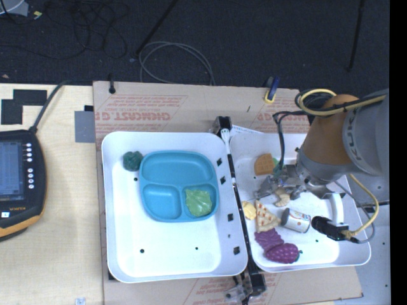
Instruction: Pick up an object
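Observation:
My gripper (275, 189) hangs low over the middle of the right bin (356, 254), reaching in from the right below the orange wrist band. Just under it lies a small tan piece (282, 201). A brown round bun (264, 164) sits behind the gripper. In front of it are a yellow cheese wedge (249, 210), a waffle-like slice (266, 220) and a silver can (296, 221) on its side. Purple grapes (277, 247) lie at the bin's near edge. No object shows between the fingers.
The left bin (121, 246) holds a blue divided plate (172, 186) with a pale green leaf (199, 201) in its right compartment. A dark green lump (132, 161) lies at the plate's upper left. A tablet (16, 176) rests off to the far left.

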Robot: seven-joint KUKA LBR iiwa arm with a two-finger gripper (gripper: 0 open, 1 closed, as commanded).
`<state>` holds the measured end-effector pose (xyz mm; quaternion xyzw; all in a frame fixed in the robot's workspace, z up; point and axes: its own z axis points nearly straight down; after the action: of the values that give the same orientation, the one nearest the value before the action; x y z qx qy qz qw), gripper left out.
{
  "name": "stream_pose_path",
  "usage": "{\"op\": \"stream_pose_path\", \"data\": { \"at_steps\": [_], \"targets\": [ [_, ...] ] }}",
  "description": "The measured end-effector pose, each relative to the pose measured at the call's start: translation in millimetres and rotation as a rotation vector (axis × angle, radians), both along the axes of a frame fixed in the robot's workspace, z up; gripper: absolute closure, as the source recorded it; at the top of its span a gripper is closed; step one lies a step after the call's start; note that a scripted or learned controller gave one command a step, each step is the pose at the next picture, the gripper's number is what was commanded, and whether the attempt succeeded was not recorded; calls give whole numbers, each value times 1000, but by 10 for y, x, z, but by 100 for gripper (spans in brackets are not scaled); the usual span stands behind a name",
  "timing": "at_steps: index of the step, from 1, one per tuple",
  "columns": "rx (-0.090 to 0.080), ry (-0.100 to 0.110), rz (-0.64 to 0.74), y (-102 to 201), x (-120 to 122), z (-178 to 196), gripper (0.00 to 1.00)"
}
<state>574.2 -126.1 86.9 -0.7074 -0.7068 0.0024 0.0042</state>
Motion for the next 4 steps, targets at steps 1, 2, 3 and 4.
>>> {"op": "stream_pose_path", "data": {
  "at_steps": [1,2,3,4],
  "targets": [
    [-2,-12,5,294,725,11,0],
    [-5,-17,0,-5,715,1010,0],
    [-4,-5,1,33,681,-38,0],
    [-3,-9,0,26,698,121,100]
  ]
}}
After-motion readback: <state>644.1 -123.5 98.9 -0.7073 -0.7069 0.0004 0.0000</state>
